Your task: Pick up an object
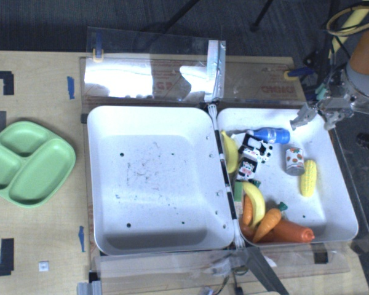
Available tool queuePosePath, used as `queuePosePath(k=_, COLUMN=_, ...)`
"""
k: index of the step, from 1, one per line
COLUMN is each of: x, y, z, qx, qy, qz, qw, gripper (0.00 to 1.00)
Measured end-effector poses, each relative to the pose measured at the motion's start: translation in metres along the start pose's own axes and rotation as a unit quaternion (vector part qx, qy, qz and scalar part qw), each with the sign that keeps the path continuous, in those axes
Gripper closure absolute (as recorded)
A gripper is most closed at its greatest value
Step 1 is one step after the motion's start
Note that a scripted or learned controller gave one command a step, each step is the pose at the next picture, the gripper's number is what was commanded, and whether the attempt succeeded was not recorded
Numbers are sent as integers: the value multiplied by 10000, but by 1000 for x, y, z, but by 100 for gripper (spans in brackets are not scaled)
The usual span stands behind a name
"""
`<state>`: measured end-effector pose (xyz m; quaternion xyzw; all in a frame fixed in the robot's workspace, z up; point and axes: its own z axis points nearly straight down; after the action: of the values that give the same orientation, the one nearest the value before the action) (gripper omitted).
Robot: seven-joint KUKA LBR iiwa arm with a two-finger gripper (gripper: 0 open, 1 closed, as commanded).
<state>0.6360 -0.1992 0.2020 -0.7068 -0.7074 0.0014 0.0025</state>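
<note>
The pincer (pixel 315 117) hangs low, its fingers spread apart.

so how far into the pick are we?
Nothing done yet: the corn, can, bottle, bananas and carrots all lie in the right bin. In hand: the pincer sits over that bin's top-right rim, nothing visibly between its fingers. Left: descend, grasp, lift.

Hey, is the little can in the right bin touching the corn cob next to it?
Apart. The camera view shows a thin strip of white bin floor between the can and the corn cob, which lies just right of it and lower.
</note>
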Motion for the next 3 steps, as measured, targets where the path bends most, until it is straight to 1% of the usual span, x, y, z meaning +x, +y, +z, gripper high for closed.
queuePosePath(k=1, x=9, y=-25, z=92, qx=-18, qy=-9, qz=-104, qw=9999, gripper=0)
queuePosePath(k=2, x=11, y=5, z=98, qx=-152, qy=-75, qz=-741, qw=9971, gripper=0)
queuePosePath(k=3, x=-12, y=-33, z=115, qx=-60, qy=23, qz=-1615, qw=9869, gripper=0)
